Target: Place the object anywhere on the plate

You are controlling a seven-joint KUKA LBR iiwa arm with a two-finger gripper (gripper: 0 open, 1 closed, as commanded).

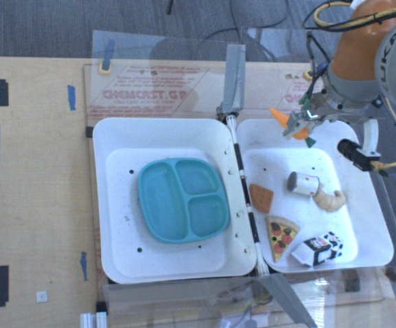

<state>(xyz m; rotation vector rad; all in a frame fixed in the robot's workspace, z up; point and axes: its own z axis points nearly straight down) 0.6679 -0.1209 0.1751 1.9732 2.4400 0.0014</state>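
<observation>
Your tool (299,125) hangs over the far rim of the right bin (362,251), pinching a smooth orange carrot (285,121); its tapered long axis runs leftward, tip toward the left bin (109,183). Well left and nearer you lies the glossy teal plate (183,199), rounded, with three compartments. Below the tool sit a small grey-white cylinder (302,182), a curved tan croissant (330,199), a flat brown cracker (261,197), a pizza wedge (281,236) and a black-and-white carton (319,249)

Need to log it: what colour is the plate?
Teal plate, seen in the camera view.
</observation>
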